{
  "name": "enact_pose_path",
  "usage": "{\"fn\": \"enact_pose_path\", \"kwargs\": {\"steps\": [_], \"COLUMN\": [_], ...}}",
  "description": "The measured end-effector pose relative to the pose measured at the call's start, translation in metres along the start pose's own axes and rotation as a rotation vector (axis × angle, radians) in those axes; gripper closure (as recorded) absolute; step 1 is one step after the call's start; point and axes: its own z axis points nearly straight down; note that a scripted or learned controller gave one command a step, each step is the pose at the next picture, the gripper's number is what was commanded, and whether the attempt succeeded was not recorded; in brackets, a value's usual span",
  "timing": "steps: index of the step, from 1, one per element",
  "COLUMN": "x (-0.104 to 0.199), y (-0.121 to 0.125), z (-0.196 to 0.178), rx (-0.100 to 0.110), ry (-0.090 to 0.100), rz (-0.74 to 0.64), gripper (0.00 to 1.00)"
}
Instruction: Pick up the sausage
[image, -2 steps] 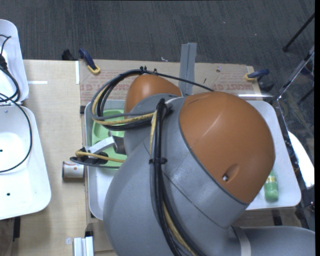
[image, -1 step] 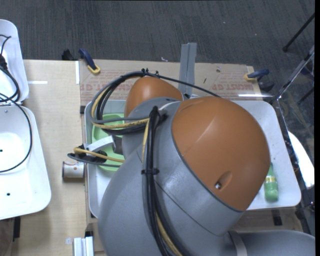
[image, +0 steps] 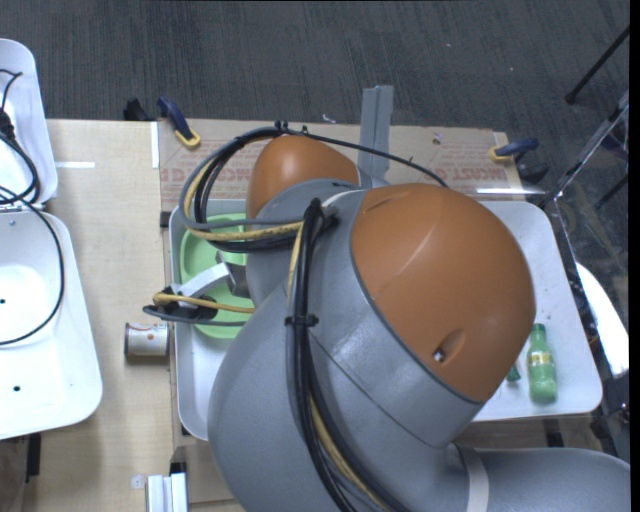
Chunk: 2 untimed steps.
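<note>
Nearest the camera, the grey arm (image: 330, 400) with its orange caps blocked most of the frame, reaching over the left bin (image: 195, 390). Beyond it, on the right bin (image: 570, 300), a green bottle (image: 541, 363) lay near the front right corner, well apart from the arm's working end. A lime-green dish (image: 200, 260) sat in the left bin, partly under the arm. The jaws were hidden behind the arm body, so I could not tell whether they were released or clenched, or on what. The sausage could not be made out; likely under the arm in the left bin, a guess. To do this step well: descend straight, centre over the sausage, close across its narrow width, clear of the dish rim. On the tabletop (image: 110, 200), a small can (image: 146, 341) lay just beside the bin.
</note>
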Motion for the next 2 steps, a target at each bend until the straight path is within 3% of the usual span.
{"fn": "enact_pose_path", "kwargs": {"steps": [1,2], "x": [0.0621,0.0596], "y": [0.0209,0.0245], "z": [-0.0068,-0.0131], "rx": [-0.003,-0.005], "ry": [0.021,0.012], "rz": [0.000,0.006], "gripper": [1.00,1.00]}}
